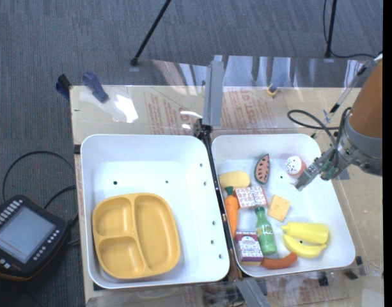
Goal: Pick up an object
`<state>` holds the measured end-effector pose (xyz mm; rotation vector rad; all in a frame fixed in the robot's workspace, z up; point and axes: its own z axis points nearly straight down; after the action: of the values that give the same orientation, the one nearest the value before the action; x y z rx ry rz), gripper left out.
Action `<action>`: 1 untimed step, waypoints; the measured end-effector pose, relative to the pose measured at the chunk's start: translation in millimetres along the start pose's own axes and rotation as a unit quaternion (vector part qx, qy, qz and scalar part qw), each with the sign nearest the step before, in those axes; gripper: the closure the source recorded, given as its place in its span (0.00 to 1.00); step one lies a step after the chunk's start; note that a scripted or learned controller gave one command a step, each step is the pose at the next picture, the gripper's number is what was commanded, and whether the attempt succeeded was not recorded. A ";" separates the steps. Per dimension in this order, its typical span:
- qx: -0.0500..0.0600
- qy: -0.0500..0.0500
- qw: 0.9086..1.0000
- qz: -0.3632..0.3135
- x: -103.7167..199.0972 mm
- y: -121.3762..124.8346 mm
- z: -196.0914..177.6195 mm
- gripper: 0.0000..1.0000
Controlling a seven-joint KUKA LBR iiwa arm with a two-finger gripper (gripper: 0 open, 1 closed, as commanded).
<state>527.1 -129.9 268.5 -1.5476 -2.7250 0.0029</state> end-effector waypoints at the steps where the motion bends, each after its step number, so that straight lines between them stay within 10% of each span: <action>1: -0.005 -0.006 1.000 0.001 -34.2 -33.0 -87.5 1.00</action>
<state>517.0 -176.4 356.0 -1.5579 -2.7367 -0.0024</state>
